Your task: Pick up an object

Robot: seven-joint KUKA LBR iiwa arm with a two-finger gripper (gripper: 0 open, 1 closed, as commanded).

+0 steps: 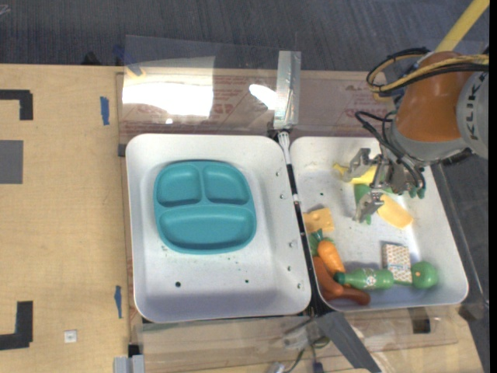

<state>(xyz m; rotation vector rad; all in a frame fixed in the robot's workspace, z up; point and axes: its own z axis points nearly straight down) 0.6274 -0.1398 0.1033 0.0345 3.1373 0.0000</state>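
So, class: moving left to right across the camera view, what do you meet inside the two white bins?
Teal divided plate → orange carrot → gripper above a yellow piece → green round toy.

"KUK" reads on the arm (475, 115); the cardboard's print is illegible

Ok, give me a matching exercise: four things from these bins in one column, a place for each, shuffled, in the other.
Things:
1. teal divided plate
2. carrot
3. green toy
4. gripper

Places:
A. near edge of the right bin
B. in the left bin
C. over the yellow pieces at the back of the right bin
D. by the divider, right bin's left side

Pairs: 1-B, 2-D, 3-A, 4-C
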